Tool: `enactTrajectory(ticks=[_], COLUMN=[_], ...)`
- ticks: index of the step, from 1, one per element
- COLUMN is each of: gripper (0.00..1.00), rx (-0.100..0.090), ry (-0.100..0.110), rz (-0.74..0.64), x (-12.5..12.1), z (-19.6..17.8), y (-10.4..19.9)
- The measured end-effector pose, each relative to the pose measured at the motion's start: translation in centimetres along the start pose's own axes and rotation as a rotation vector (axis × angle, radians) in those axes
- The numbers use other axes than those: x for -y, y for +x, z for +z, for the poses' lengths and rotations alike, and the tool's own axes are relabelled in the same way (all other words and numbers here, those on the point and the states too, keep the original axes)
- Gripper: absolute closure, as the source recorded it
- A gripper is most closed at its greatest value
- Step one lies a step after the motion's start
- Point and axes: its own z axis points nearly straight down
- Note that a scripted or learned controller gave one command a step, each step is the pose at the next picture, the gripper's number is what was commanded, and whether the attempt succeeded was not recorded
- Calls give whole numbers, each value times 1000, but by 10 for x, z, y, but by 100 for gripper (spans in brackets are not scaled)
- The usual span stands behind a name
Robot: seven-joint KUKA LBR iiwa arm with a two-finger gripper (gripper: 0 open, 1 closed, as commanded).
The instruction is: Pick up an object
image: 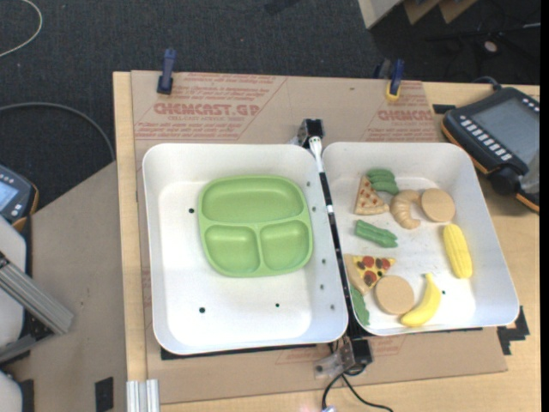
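Nothing's getting picked yet: toy food incl. corn [456, 250] & banana [422, 303] is sitting loose in right bin [489, 230], green tray [255, 225] lying left, gripper state can't tell.

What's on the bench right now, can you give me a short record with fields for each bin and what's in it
left bin: holds a green divided plate, three compartments
right bin: toy food
pizza slices: one near the top, one lower down
yellow items: corn cob, banana
round tan pieces: one beside the croissant, one by the banana
croissant: middle top
green pieces: at top, at centre
bench edge: two clamps, blue and
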Motion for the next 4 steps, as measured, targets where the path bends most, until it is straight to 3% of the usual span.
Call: enactTrajectory(ticks=[1,2,3,4], gripper=[100,100,100,100], rx=[-6,12,2,9], ry=[6,-29,-7,-27], rz=[-11,-3,-6,-9], x=[-25,-46,-56,-64], z=[241,81,271,119], y=[72,9,8,2])
